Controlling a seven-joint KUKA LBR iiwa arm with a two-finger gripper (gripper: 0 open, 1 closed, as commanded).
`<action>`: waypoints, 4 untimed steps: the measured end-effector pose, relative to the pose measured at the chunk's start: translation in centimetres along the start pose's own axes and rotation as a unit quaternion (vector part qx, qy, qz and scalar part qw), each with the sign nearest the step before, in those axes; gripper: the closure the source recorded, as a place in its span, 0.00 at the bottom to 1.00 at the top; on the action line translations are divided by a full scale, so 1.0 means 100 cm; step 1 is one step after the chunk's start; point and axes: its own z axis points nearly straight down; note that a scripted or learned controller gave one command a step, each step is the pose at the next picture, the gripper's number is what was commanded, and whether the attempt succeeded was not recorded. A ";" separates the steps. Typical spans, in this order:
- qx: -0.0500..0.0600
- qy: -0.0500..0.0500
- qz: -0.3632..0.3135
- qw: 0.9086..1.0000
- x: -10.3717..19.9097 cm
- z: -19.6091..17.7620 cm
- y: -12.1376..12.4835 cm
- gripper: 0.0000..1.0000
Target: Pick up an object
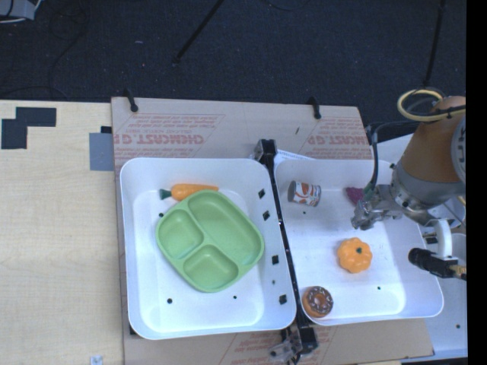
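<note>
My gripper [365,217] hangs low over the right bin [396,299], near its far right side, and from this slanted view I cannot tell whether it is spread or closed; the metal at the tip is too small and dark to read. Nothing shows clamped in it, so I judge the pick not yet made. Nearest to me, just toward the front of the bin, sits the orange pumpkin [354,255], apart from my tip and resting on the bin floor. A small purplish thing [354,195] lies just beside my tip on the far side, perhaps partly hidden by the wrist. Farther left in the same bin a small can [304,194] lies on its side, and a chocolate doughnut [317,301] rests at the front corner by the divider. In the left bin [141,295] a green divided plate [209,240] lies flat with a carrot [190,191] touching its far edge. Everything is left to do: settle on one object, close on it, lift.
</note>
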 end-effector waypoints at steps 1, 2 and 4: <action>-0.001 0.000 -0.003 1.000 0.005 -0.045 0.005 1.00; -0.001 0.000 -0.002 1.000 -0.003 -0.090 0.004 1.00; 0.001 0.001 -0.005 1.000 0.099 -0.103 0.001 1.00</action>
